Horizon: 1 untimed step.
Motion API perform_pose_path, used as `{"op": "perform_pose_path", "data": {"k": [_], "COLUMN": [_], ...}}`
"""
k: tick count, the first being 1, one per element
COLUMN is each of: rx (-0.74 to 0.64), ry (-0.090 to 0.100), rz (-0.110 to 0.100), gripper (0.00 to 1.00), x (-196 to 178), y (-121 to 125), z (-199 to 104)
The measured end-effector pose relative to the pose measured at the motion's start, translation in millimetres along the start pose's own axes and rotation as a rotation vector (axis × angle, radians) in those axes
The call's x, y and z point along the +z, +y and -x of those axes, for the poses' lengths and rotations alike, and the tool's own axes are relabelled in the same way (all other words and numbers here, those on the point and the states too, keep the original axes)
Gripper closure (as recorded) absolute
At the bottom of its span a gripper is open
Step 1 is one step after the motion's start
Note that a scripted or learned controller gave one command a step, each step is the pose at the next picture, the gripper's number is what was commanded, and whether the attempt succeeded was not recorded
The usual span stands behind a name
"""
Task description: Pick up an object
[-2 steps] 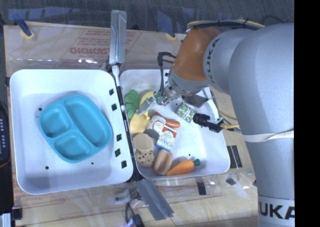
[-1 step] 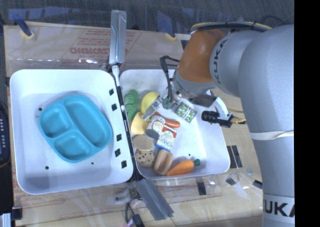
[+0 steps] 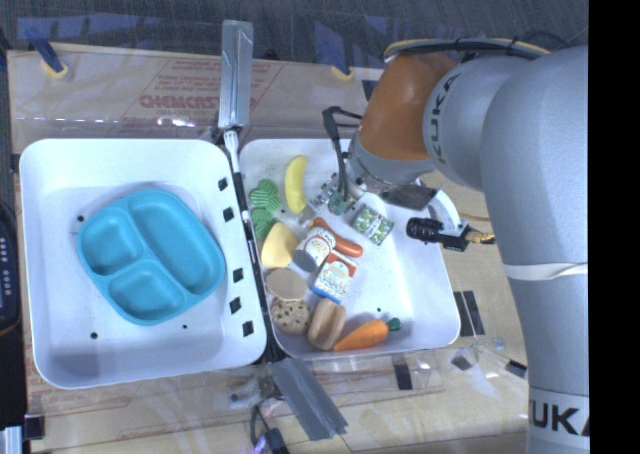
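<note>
Claw [image 3: 345, 197] low in right bin, banana [image 3: 295, 183] just beside it

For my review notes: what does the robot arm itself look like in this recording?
A thick, rounded grey KUKA arm with a glossy orange band above the wrist. Part of the KUKA lettering shows in dark letters beside the band and again near the base. Black cables loop beside the wrist, above the metallic hand.

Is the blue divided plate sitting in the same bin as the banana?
No, the blue divided plastic plate lies in the left white bin, while the yellow banana lies in the right white bin.
</note>
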<state>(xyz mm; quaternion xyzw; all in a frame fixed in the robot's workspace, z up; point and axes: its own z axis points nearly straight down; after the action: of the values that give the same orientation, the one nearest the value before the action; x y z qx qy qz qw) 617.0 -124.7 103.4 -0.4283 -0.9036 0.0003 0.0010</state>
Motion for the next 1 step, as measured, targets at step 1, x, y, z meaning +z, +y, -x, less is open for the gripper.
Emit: {"op": "perform_pose_path", "data": {"k": [1], "rx": [-0.004], "ry": [-0.001], "rz": [0.0], "gripper": [1.0], "x": [-10.4], "y": [0.7], "z": [0.2]}}
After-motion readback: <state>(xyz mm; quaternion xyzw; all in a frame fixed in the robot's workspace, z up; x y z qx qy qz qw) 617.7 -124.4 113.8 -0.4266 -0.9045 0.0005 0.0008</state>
